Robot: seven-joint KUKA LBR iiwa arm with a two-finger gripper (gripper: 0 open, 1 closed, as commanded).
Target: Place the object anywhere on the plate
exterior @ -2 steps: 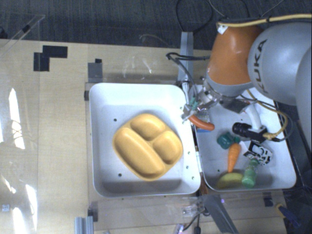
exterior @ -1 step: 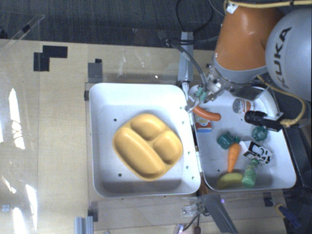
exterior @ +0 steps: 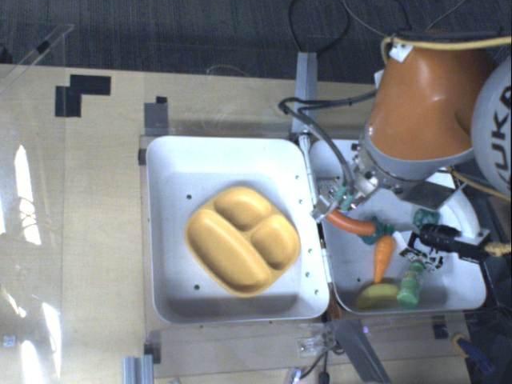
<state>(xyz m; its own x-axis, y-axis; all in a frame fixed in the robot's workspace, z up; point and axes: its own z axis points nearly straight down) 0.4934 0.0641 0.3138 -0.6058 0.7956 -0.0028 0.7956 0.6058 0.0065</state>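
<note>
A pale wooden bench point(exterior: 80, 214) bears two white bins point(exterior: 168, 214); the jaws' state cannot be told.

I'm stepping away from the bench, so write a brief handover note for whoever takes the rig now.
Gripper: over the right bin's left edge, beside an orange-red sausage-like item; its grasp cannot be judged.
Things: yellow divided plate in the left bin. Carrot, green bottle and yellow-green fruit in the right bin.
Done: nothing on the plate.
Left: grasp an object, carry it left, set it on the plate.
</note>
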